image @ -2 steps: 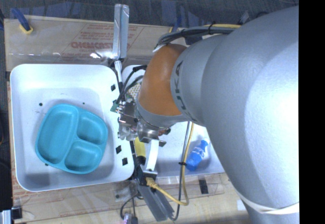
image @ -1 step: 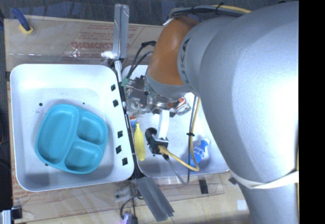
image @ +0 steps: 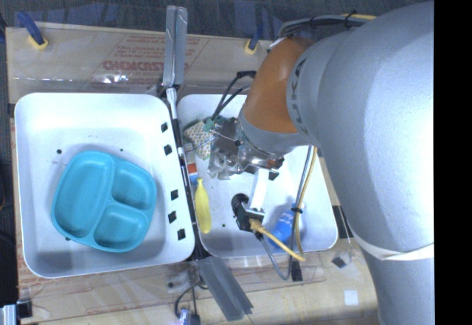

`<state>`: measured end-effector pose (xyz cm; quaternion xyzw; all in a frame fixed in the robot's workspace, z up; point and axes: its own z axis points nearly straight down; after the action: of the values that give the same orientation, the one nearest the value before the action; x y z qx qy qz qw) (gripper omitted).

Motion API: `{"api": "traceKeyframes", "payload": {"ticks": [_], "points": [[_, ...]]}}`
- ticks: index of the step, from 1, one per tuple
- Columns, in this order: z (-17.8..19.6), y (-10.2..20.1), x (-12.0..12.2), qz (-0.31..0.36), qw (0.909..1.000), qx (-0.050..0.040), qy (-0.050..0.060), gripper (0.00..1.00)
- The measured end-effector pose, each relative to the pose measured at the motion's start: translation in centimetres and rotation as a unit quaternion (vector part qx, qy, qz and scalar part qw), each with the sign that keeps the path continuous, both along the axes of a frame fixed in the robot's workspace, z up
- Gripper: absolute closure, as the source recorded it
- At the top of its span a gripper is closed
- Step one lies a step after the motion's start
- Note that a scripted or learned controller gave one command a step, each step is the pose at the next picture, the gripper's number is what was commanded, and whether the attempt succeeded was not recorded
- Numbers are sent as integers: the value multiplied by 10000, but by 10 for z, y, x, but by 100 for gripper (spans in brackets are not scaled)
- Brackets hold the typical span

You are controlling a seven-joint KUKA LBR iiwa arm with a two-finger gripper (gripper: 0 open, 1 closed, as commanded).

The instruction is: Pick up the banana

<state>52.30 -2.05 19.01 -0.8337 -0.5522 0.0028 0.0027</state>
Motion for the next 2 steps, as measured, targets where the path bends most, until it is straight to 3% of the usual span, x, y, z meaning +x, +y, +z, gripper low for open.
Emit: {"api": "traceKeyframes", "payload": {"ticks": [1,2], "points": [[95,-20,-23,-162,9999,-1,-26,0],[0,24,-3,769,9970,0,-3,0]]}}
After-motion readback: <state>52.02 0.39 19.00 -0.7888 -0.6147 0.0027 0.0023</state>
